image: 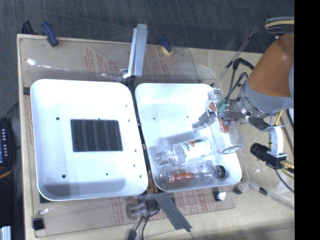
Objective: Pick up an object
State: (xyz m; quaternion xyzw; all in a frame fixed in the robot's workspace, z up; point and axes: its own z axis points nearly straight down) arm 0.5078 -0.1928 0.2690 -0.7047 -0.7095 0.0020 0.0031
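My gripper (218, 115) hangs over the right side of the right bin (165, 96), below the grey wrist and orange band. A clear plastic bottle (228, 135) with a red mark stands or hangs right against the gripper, by the bin's right wall; I cannot tell whether it is held. A clear bottle with a white label (186, 151) lies tilted in the middle of the bin's front half. Another clear bottle with red inside and a dark cap (192, 174) lies along the front wall.
The left bin (50, 134) holds a flat dark ribbed rectangle (96, 135). A grey post (137, 49) rises at the back where the bins meet. Blue clamps (49, 33) grip the board's far edge. Cables and a black fitting (267, 155) lie right of the right bin.
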